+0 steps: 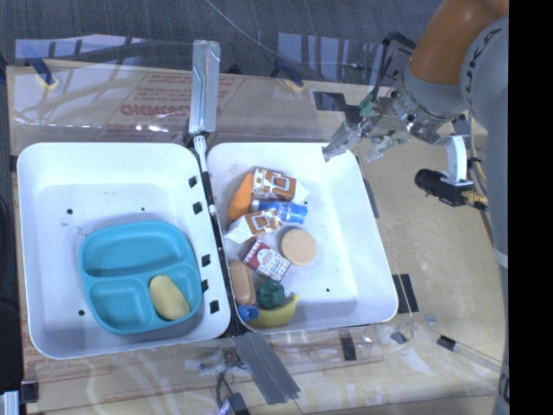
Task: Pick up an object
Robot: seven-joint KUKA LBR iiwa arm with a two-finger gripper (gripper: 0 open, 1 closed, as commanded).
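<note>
Gripper point(352, 142) at 1 o'clock over right bin point(363, 223) rim, fingers apart, holding nothing; toys point(268, 240) w/in bin.

Bins point(346, 223): smooth white plastic, slight sheen. Tray point(117, 262): matt blue plastic. Bench point(432, 258): pale wood. Cartons point(273, 183): printed, glossy.
</note>
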